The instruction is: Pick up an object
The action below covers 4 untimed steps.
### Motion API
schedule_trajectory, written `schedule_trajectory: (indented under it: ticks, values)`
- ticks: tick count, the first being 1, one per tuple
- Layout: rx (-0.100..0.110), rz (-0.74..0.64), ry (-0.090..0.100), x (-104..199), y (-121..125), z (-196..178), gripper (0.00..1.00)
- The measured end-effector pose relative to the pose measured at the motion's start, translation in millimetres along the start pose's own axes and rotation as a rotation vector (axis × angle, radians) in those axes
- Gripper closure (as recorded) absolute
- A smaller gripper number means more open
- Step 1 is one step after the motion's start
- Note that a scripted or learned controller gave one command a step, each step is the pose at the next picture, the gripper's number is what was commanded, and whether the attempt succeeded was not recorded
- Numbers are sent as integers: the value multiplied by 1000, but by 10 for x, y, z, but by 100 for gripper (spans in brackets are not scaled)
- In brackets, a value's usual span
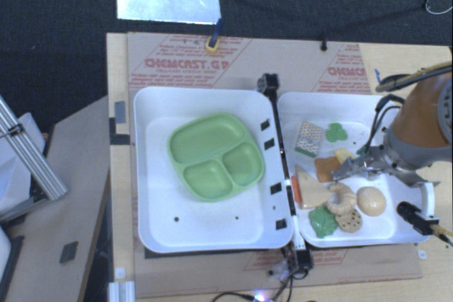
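The right bin (354, 106) holds several toy foods: a checkered packet (308, 138), a green piece (335, 131), a small yellow piece (345, 155), a brown square (325, 169), a pale wedge (306, 189), a beige mushroom shape (341, 199), a round bun (371, 200), a green leaf (323, 221) and a dotted cookie (349, 221). My gripper (352, 168) hangs low over the middle of this bin, its tip right beside the brown square and the yellow piece. Nothing visibly sits in its grasp.
The left bin (152, 223) carries a green divided plate (216, 155). A black divider with clips (277, 152) runs between the bins. A black part (416, 217) sticks out at the right bin's near right corner. The arm's orange band (421, 113) covers the bin's right side.
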State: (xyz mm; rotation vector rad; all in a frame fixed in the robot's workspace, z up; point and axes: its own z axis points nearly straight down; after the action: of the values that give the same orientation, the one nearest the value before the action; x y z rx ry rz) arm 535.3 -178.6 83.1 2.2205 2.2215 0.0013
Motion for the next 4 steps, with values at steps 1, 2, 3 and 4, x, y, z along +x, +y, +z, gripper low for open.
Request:
schedule_trajectory:
  ticks: [1,2,3,4]
  values:
    - [-6,-1,-1,-4,21,-139,100]
    - [-7,-4,-3,-21,90,-773,100]
    - [-5,-5,-2,-10,98,-1413,100]
    - [-2,-5,-1,-10,106,-1412,100]
